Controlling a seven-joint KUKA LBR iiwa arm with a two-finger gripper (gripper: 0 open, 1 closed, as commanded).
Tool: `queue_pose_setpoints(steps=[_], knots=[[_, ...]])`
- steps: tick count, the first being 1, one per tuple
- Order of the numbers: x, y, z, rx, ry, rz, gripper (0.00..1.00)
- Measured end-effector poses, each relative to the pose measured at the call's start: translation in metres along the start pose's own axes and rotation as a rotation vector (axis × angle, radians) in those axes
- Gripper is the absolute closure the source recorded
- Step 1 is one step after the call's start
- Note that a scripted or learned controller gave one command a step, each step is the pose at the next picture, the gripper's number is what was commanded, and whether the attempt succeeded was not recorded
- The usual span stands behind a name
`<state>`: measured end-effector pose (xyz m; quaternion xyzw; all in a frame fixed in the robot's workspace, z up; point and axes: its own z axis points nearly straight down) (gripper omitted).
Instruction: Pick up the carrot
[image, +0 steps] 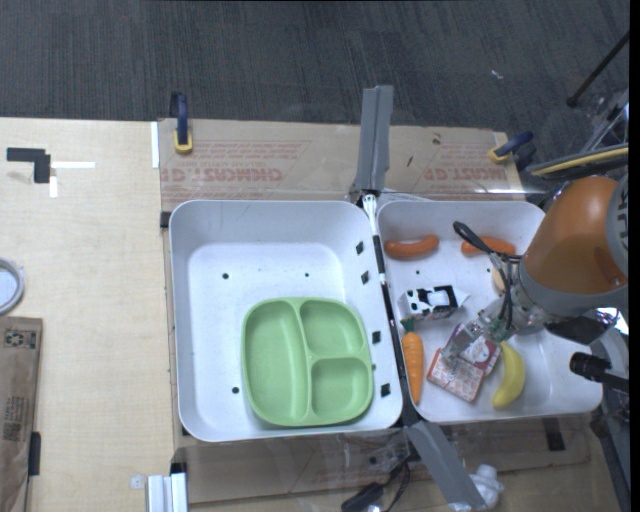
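The carrot (412, 364) is orange with a small green top. It lies lengthwise in the right bin (560, 405), close against that bin's left wall. My gripper (493, 322) hangs below the orange-banded wrist (575, 240), to the right of the carrot and a little farther back. It sits over the upper corner of a red-and-white snack packet (462, 366), well apart from the carrot. The wrist hides much of the gripper.
A banana (510, 376) lies right of the packet. A black-and-white toy (430, 300), a sausage (412, 245) and an orange-handled tool (486, 243) sit farther back in the right bin. The left bin (200, 300) holds a green divided plate (308, 360).
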<state>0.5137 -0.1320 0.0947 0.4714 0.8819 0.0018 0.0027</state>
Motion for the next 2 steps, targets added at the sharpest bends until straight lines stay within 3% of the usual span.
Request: queue_pose_setpoints(steps=[1,2], knots=[[-0.0417,0.0371,0.0044,0.006,0.003,-0.002,0.0],[-0.0423,0.0375,-0.0036,0.005,0.002,-0.002,1.0]])
